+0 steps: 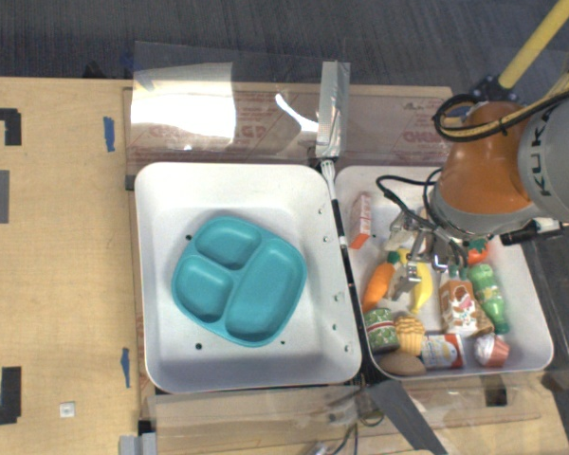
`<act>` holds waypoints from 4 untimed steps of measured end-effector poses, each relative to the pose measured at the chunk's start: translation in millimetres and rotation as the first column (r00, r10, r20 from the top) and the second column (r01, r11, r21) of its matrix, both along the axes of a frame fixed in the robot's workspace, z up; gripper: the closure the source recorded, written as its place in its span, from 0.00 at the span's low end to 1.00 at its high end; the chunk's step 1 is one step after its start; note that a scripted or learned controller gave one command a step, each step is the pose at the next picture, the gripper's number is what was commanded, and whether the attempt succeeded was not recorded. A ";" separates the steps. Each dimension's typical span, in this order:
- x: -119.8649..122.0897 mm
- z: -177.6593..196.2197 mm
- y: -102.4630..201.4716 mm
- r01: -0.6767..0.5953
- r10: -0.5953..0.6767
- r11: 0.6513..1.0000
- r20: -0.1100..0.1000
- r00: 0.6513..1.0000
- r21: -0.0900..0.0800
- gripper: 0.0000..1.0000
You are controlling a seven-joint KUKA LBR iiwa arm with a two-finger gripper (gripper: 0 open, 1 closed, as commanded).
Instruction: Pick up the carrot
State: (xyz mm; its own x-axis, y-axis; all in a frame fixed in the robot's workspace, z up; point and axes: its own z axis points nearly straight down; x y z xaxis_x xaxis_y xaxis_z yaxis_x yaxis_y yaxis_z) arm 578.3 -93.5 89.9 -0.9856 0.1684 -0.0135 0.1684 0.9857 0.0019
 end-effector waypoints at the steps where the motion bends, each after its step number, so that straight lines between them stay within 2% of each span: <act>1: -13.1 0.0 -2.3 0.391 -0.391 0.921 -0.001 0.921 0.004 0.00; 2: -9.7 13.2 -1.8 0.388 -0.388 0.922 0.009 0.921 0.006 1.00; 3: -51.1 98.1 93.5 0.310 -0.310 0.951 -0.004 0.951 0.006 1.00; 4: -97.9 95.0 104.4 0.133 -0.133 0.991 -0.013 0.991 0.002 1.00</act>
